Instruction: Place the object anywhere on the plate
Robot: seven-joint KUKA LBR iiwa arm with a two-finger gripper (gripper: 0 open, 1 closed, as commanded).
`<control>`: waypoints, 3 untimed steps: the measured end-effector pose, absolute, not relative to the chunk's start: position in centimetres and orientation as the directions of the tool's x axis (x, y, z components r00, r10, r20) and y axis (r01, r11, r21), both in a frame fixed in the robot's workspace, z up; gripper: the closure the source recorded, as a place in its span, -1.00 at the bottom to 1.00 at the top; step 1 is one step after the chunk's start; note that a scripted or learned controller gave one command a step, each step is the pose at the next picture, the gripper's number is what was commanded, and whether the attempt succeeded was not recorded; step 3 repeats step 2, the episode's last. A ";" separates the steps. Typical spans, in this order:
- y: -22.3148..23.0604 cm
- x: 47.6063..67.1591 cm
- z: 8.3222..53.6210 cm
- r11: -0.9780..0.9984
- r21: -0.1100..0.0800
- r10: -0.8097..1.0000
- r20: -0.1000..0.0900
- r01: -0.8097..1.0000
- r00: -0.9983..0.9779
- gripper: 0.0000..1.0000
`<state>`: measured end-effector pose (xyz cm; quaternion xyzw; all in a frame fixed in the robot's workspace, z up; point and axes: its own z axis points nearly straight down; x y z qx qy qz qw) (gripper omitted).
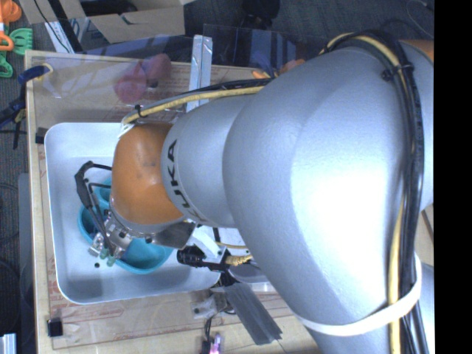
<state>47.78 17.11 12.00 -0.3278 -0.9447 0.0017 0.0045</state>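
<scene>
Camera view: your big grey arm (pixel 310 190) reaches over the white bin (pixel 63 198), and its jaws (pixel 103 253) sit low over the blue plate (pixel 144 258). You cannot tell how the jaws stand or where the object is.

Dark grey floor (pixel 310 6), cardboard box (pixel 147 6) at top, pale wooden bench (pixel 66 87), green scissors (pixel 18 39) at left
</scene>
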 end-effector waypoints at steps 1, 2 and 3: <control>11.6 49.2 11.8 0.798 -0.003 0.603 0.012 0.603 -0.798 1.00; 8.7 54.9 19.0 0.848 -0.001 0.530 0.007 0.530 -0.848 1.00; 8.7 54.9 19.0 0.848 -0.001 0.530 0.007 0.530 -0.848 1.00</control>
